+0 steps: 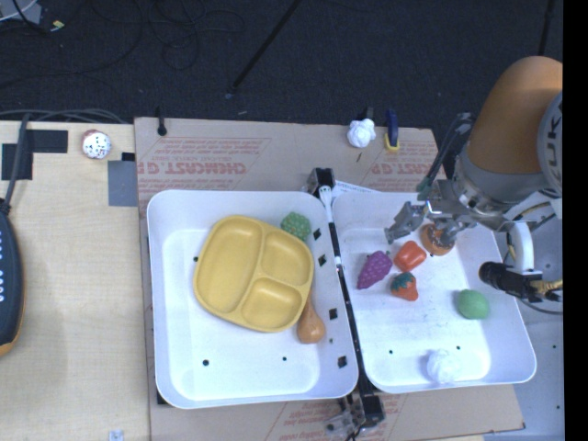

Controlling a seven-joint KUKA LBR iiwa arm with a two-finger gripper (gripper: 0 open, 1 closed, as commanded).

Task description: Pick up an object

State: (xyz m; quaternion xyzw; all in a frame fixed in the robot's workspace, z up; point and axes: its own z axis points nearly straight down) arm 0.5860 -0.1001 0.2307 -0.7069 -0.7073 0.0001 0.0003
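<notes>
My gripper (pixel 424 231) hangs over the back of the right bin (pixel 514 356), its grey fingers (pixel 402 224) spread apart and open. A small round orange-brown piece (pixel 438 240) sits right at the right-hand finger; it is not clearly clamped. Just in front of the gripper lie an orange-red toy pepper (pixel 410 255), purple grapes (pixel 373 269) and a red strawberry-like toy (pixel 404 286). A green ball (pixel 473 304) lies further right, and a white crumpled lump (pixel 443 366) rests near the front wall.
The left bin (pixel 175 356) carries a yellow divided plate (pixel 254 272), a green broccoli-like toy (pixel 296 225) behind it and a tan pear-shaped toy (pixel 310 325) at its right. A white ball (pixel 361 133) sits on the cardboard behind the bins.
</notes>
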